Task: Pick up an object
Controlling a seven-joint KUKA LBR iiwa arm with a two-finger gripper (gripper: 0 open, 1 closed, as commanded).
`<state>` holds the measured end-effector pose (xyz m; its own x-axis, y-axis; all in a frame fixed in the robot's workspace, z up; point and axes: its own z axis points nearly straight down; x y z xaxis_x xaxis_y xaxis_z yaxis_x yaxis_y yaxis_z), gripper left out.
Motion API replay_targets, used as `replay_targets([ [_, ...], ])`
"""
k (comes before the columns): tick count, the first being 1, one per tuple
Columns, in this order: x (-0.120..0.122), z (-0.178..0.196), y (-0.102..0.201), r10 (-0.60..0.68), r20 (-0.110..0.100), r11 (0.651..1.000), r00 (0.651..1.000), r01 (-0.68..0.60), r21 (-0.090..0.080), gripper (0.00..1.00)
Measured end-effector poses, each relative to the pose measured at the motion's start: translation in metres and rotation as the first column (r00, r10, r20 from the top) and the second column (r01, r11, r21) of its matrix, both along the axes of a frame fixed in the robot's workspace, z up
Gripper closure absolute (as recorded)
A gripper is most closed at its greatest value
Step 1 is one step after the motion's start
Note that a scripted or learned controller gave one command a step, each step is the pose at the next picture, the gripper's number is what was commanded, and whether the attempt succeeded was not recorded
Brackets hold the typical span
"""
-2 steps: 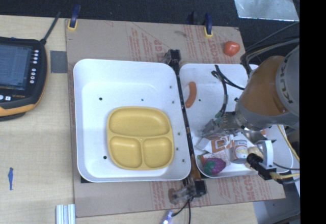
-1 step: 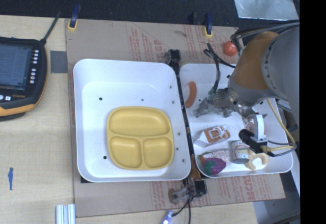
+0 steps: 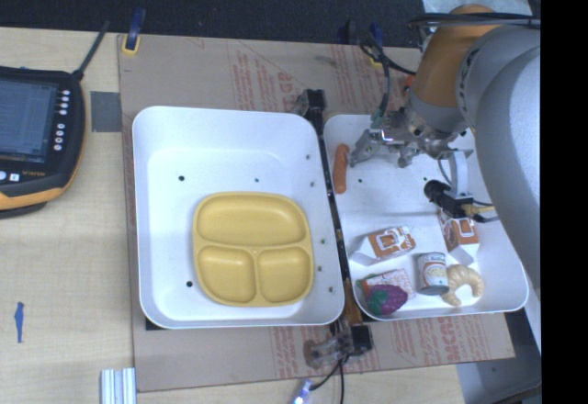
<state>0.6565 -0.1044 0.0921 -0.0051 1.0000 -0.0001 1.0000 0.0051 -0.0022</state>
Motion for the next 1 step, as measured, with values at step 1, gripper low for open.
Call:
replay_targets([
  [1,-0.0589,-0.0006,0.0108,-0.001,-0.002,1.000,1.000,0.001,0.000,0.00],
])
